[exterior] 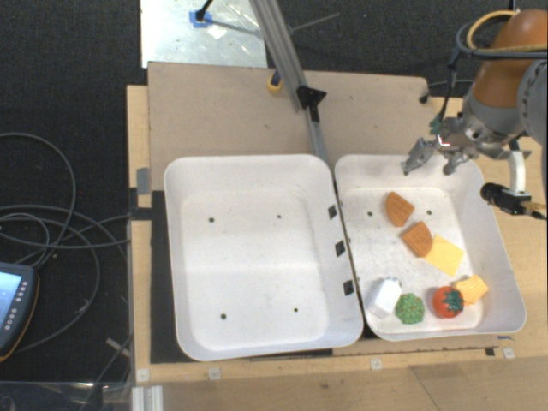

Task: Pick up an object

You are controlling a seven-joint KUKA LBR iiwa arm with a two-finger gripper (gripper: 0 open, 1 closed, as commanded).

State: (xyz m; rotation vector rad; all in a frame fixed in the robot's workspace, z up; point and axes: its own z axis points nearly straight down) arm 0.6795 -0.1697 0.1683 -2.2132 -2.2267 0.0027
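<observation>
Black carpet surrounds the wooden bench [137,229], with loose cables lying on the floor off its left edge and a brown board [214,110] covering its far part. Two shallow white bins sit side by side on the bench: the left bin [184,332] and the right bin [505,315], their inner rims touching along the middle. A grey pole [282,41] slants down from the top of the view toward the far end of that shared rim. The grey arm with its orange band [505,67] comes in from the right, over the bench's far right corner. Its gripper [437,157] hangs above the far rim of the right bin, fingers spread apart with nothing between them. All the objects lie in the right bin. A yellow cheese slice [445,255] rests near the bin's right wall, touching an orange-brown bread piece [418,239] just beside it; a second bread piece [399,208] lies further back, nearest the gripper yet apart from it. Along the near edge sit a white block [384,296], a green broccoli [409,308] touching it, a red tomato [446,302], and a small orange-yellow piece [473,289] against the tomato.
</observation>
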